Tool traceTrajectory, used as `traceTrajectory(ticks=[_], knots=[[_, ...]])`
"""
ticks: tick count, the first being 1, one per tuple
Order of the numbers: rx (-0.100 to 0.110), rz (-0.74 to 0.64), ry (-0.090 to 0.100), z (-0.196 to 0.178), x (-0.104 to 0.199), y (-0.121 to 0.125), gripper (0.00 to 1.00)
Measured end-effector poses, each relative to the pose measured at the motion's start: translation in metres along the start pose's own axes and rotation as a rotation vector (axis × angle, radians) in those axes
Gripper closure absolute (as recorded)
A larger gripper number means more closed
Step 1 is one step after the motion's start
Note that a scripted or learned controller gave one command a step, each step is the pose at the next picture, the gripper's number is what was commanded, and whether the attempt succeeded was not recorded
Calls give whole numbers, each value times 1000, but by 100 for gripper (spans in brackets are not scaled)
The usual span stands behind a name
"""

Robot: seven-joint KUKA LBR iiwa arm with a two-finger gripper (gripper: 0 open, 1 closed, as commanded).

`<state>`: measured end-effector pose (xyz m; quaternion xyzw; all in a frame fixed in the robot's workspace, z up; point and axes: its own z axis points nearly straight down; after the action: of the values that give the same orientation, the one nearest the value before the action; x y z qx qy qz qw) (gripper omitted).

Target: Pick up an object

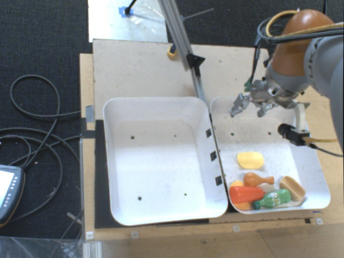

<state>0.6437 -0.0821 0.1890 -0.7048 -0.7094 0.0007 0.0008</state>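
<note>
Left bin (pixel 161 160): well to the left of my jaws, white floor showing a few dark specks. A strip of black markers runs down the wall it shares with the right bin (pixel 309 165).

A slanted metal pole (pixel 180 34) crosses the top of the view, up and to the left of my jaws, its foot near the joint between the bins.

My gripper (pixel 250 106): hovers over the far end of the right bin, near that bin's left wall. Jaws stand open at a moderate spread, one finger (pixel 237 106) to the left, the other to its right. Nothing sits between them; they touch nothing I can see.

Objects, all below my jaws toward the near end of the right bin, well apart from me:
- yellow piece (pixel 250 159), closest to my jaws, lying alone on the bin floor.
- orange drumstick-shaped toy (pixel 257 180), just beyond the yellow piece.
- red-orange piece (pixel 245 194), at the near left corner of the cluster.
- green bottle (pixel 273 199), lying on its side, touching the red-orange piece.
- tan bun-shaped toy (pixel 293 187), to the right of the bottle, near the bin's right wall.
</note>
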Motion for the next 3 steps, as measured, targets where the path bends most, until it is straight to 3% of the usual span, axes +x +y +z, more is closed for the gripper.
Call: traceTrajectory(ticks=[2,3], knots=[[1,6,0,100,-5,-3,0],[-6,6,0,86,-6,-1,100]])
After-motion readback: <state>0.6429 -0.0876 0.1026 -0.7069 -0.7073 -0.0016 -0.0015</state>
